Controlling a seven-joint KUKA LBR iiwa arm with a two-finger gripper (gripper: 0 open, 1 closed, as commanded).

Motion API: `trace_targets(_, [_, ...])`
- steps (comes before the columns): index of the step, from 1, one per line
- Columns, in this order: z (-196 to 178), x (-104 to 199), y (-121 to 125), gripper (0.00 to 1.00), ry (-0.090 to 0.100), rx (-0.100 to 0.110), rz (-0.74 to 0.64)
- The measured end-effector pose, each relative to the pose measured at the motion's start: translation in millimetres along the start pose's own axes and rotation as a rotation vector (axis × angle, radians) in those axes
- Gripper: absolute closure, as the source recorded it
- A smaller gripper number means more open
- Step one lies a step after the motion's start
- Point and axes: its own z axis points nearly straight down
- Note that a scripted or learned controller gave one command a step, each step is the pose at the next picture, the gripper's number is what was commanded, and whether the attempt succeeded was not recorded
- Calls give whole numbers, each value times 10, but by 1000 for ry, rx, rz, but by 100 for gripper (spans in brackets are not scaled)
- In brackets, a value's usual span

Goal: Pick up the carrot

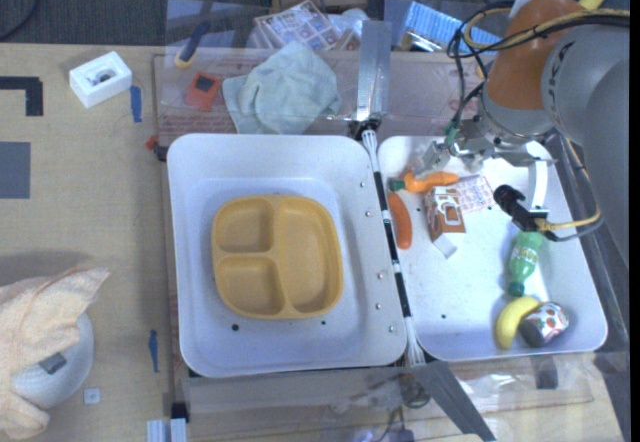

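Observation:
The carrot (432,182), a small orange piece with a green end, lies in the right bin (580,330) near its far left corner. My gripper (448,152) hangs just above and behind the carrot, at the bin's far side. The carrot rests on the bin floor, and I see nothing between the fingers. The arm comes in from the upper right and hides the bin's far right corner.
A longer orange-red stick (400,220) lies by the right bin's left wall, beside a snack packet (455,206). A green bottle (522,262), a banana (511,321) and a dark round thing (546,324) lie nearer the front. The left bin (190,230) holds a yellow divided plate (277,255).

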Motion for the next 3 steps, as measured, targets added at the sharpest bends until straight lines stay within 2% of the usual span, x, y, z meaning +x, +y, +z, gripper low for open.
trace_targets(1, [0,49,-47,0,-2,-5,-79])
trace_targets(2, [1,13,-28,0,-1,11,-234])
trace_targets(3, [7,-35,-48,0,6,17,-332])
